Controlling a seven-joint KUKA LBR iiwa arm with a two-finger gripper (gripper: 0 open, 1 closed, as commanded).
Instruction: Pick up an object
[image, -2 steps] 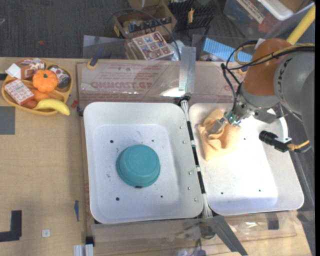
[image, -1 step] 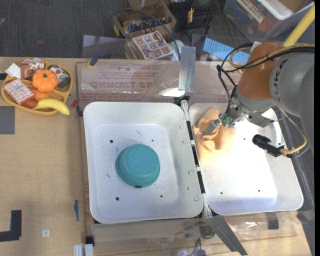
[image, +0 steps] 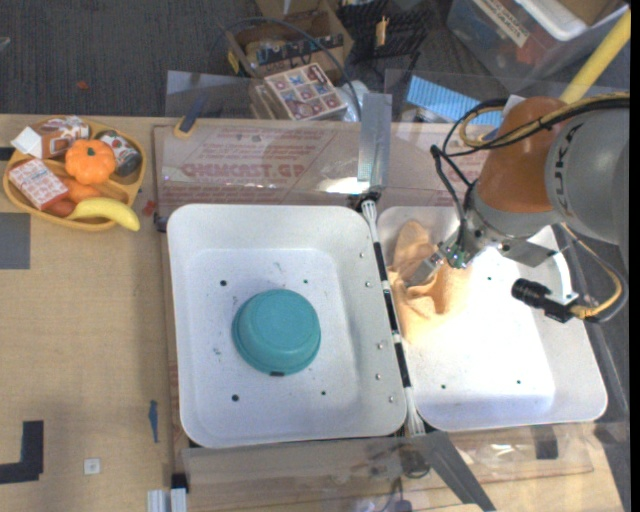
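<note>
A tan crumpled cloth (image: 425, 280) lies against the right bin's (image: 520, 390) left wall. The pincer (image: 447, 258) hangs at its upper edge; I cannot tell its state. Best to pinch a raised fold, then lift straight up.

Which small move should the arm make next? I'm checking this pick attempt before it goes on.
Probably a short lift straight up, to test the grip. The gripper sits low in the right bin, right at the tan cloth bunched against the left wall. Whether the cloth is caught cannot be told from here. The teal bowl is in the other bin.
</note>
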